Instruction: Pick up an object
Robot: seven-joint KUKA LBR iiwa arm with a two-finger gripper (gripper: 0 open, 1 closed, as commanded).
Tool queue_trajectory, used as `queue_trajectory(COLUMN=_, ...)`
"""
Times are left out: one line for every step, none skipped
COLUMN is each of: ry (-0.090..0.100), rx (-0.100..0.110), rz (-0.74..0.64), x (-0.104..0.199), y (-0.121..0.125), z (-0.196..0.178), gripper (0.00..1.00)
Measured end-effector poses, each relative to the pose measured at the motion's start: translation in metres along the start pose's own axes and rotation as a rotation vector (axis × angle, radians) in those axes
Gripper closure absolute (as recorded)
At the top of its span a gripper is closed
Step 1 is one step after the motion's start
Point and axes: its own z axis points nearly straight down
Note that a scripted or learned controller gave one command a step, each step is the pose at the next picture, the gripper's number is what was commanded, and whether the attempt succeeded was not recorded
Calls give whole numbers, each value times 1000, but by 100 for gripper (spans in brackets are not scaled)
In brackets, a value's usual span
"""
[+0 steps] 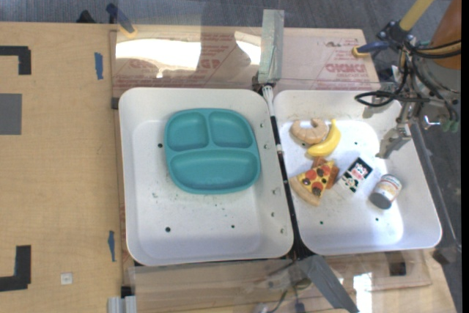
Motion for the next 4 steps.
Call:
queue_trajectory(ry=-26, rx=2, rz=234, x=6, y=26, z=97, gripper=0)
queue_trajectory(ry=-32, rx=0, rz=230, x=4, y=29, z=86, gripper=100)
queue_trajectory(ry=-2, rx=-4, rz=521, x=-11, y=148, z=28, gripper=100)
queue_trajectory(ry=-1, rx=-2, rz=393, x=71, y=162, z=-30, gripper=100)
